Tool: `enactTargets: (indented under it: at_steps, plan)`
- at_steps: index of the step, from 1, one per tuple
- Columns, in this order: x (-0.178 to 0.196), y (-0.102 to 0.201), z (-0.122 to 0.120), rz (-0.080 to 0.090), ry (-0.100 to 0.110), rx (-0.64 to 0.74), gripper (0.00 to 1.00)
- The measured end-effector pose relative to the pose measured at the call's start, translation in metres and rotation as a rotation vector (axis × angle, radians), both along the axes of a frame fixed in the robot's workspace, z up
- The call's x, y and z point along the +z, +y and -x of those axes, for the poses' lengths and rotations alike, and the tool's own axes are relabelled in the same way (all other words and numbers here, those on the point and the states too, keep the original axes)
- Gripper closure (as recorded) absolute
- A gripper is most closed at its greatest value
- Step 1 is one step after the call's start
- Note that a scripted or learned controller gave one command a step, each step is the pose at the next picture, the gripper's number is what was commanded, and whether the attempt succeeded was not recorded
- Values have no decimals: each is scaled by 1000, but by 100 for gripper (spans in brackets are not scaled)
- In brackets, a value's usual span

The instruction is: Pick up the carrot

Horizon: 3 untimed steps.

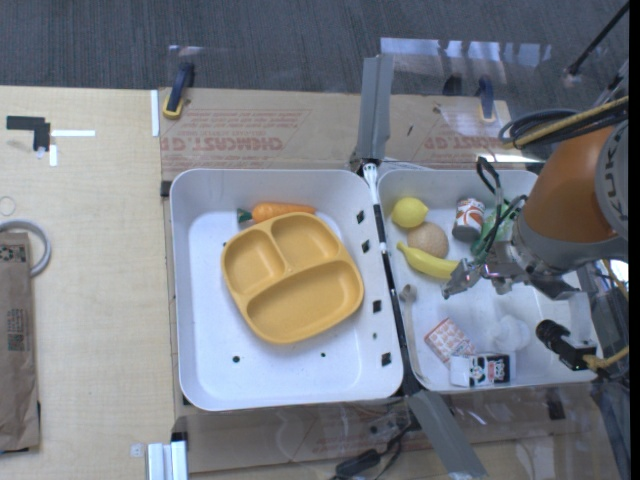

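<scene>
The carrot lies in the left bin, near the back wall. It is orange w/ a bit of green at its left end. It touches the back edge of the yellow plate. The plate has three parts & sits in the middle of that bin, turned a bit.

The arm comes in from the right & hangs over the right bin. The gripper points left & down, well apart from the carrot. Its jaws look small & dark from here; can't tell if they are spread or pressed together. Nothing shows between them.

In the right bin there is a lemon at the back, a tan ball just in front of it, & a banana touching the ball's front. The gripper tip is just beside the banana's right end. A small can stands near the arm. At the front lie a red & white packet & a small black & white box, close together.

A brown paper bag lies on the bench far to the left.
</scene>
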<state>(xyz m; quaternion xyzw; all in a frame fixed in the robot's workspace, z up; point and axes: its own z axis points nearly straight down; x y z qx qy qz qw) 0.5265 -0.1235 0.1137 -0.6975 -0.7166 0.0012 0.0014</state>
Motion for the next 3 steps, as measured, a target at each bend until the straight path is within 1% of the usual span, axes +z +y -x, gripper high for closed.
enactTargets:
  at_steps: [1, 2, 3]
  plan:
    - [67, -70, -11, 2, -4, 112, 0]
    - [142, 8, 27, 0, -2, 237, 0]
    - [142, 17, 49, 0, 0, 165, 0]
